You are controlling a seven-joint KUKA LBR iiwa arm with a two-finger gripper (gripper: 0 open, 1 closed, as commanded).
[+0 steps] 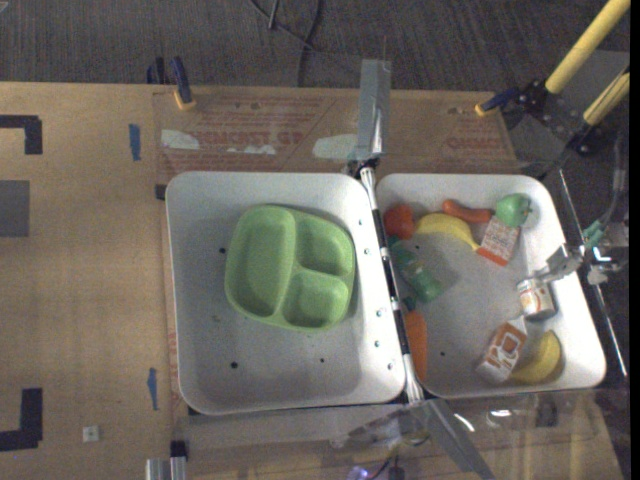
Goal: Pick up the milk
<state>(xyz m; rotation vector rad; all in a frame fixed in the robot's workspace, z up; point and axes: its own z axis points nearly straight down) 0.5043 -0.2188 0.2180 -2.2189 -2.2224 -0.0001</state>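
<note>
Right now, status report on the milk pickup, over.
Gripper over right bin's right edge, beside the can. Upper carton and lower carton both lying free; which is milk unreadable. Banana against lower carton.

Gripper [558,263]: small, pale grey-silver metal, angular outline w/ hard edges, shiny; bright white glare spots on the upper faces. Too small and blurred for screws or markings. Just behind it, toward the right, a blocky part in the same light grey w/ a white highlight on top; its edges blur into the dark strip behind. On that part sits a small teal-green patch [596,234], matte, approx. square; can't tell whether it's a tag or a fitting. A thin pale cable [617,193] runs up from there in a gentle curve, light grey, single strand, no visible clips.
</note>
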